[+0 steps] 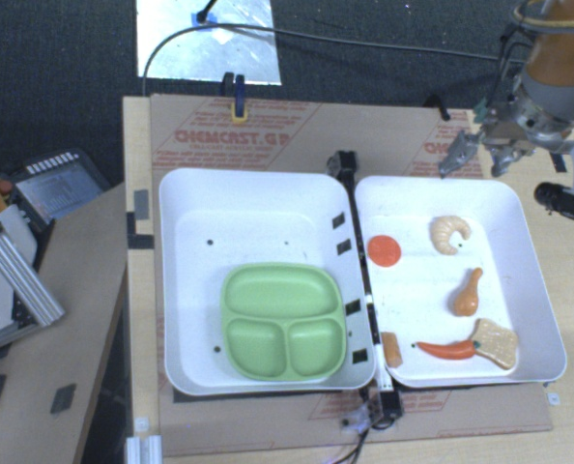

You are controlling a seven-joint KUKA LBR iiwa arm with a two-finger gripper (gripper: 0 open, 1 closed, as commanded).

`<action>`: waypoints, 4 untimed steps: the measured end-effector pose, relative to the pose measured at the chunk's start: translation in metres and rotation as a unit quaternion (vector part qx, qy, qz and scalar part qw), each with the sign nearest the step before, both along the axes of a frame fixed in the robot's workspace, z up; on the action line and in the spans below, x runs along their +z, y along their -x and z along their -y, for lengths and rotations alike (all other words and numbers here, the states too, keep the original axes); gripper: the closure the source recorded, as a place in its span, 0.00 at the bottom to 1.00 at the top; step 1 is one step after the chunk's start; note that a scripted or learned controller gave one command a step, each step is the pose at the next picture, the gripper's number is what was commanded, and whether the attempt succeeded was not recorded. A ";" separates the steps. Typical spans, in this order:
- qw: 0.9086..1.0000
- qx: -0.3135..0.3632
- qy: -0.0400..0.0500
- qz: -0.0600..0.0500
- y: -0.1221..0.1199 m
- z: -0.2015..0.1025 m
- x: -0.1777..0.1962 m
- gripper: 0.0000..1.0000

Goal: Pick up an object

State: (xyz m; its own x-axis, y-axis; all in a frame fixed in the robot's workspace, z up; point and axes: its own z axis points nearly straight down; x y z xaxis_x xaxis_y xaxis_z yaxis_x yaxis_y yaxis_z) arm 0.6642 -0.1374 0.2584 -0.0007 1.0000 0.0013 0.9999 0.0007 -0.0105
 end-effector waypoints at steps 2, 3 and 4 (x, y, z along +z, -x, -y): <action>1.000 0.001 0.001 0.005 0.000 -0.004 -0.053 0.00; 1.000 0.001 0.001 0.004 0.001 -0.007 -0.115 0.00; 1.000 0.002 0.002 0.010 -0.002 -0.007 -0.162 0.00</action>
